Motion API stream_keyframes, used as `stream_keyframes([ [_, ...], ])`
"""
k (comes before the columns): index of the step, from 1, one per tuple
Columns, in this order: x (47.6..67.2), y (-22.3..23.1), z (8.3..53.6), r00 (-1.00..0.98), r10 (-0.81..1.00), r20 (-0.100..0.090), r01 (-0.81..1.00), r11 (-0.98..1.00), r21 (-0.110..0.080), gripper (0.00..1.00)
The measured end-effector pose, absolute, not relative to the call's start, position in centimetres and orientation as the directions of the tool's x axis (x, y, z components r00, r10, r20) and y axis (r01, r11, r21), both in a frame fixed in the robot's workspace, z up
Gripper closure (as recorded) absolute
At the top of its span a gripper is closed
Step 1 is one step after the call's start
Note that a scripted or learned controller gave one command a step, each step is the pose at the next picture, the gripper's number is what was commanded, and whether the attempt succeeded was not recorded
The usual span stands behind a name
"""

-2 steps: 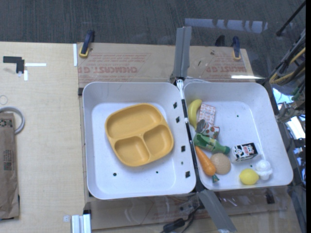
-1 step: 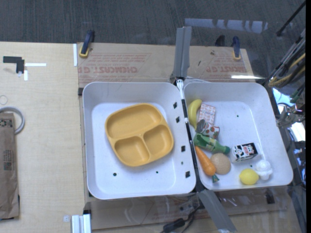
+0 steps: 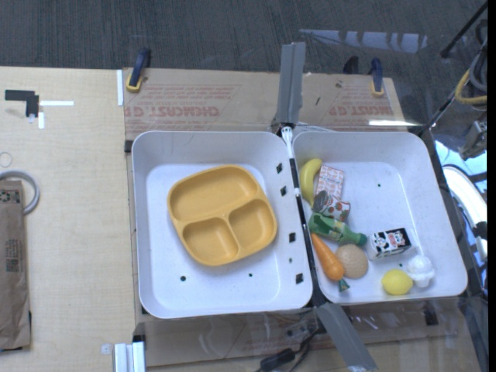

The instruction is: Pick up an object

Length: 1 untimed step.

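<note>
1. Camera view: the left white shallow plastic bin point(image 3: 147, 231) holds a yellow three-compartment plastic plate point(image 3: 222, 214), lying flat near its middle.
2. The right white shallow plastic bin point(image 3: 403, 180) holds the pickable items, mostly along its left wall and front edge.
3. A yellow toy banana point(image 3: 309, 178) lies at the left wall, touching a pink-and-white printed carton point(image 3: 330, 183); a small patterned box point(image 3: 335, 208) sits just below them.
4. A green plastic bottle point(image 3: 335, 229) lies on its side above an orange toy carrot point(image 3: 328, 260), which touches a beige round ball point(image 3: 354, 262).
5. A black-and-white cow-print carton point(image 3: 389, 242) lies near the middle; a yellow toy lemon point(image 3: 397, 282) and a white lumpy object point(image 3: 421, 270) sit at the front right corner.
6. Whether the pincer is open or closed cannot be told.
</note>
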State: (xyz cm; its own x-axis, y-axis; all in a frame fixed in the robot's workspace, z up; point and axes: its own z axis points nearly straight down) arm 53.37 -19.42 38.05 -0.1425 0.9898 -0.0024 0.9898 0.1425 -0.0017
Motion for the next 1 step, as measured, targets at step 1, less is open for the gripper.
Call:
stream_keyframes([
  [1,50.26,-22.31,40.51,-0.37,0.929,-0.003,0.929,0.37,-0.001,1.0],
])
